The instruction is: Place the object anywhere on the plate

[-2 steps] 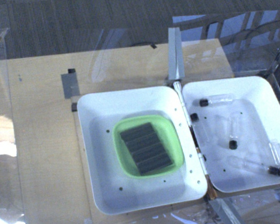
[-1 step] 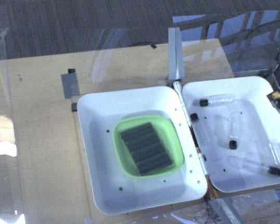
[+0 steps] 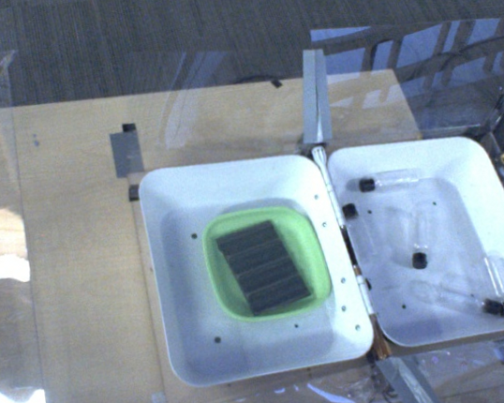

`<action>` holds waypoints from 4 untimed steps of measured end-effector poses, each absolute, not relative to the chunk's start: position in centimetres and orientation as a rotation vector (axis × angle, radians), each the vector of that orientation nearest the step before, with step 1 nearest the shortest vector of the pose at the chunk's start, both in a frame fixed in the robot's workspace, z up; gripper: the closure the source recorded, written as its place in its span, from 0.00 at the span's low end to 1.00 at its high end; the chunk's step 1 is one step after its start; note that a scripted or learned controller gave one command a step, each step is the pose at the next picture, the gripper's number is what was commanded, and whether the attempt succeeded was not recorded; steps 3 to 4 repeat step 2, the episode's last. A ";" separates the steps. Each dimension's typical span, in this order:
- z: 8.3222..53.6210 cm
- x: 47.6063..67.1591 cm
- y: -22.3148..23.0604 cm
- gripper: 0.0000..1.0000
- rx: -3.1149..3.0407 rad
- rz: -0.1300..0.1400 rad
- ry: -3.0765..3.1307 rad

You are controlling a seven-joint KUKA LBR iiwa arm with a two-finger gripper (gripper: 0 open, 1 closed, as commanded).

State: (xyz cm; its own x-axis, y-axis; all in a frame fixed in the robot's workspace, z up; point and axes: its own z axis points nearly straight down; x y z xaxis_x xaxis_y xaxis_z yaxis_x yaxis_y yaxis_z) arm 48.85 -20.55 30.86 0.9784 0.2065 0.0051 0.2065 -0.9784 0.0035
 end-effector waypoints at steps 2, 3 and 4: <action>43.7 50.5 -20.6 0.00 3.115 0.022 0.329; 43.7 50.5 -20.6 0.00 3.115 0.022 0.329; 43.7 50.5 -20.6 0.00 3.115 0.022 0.329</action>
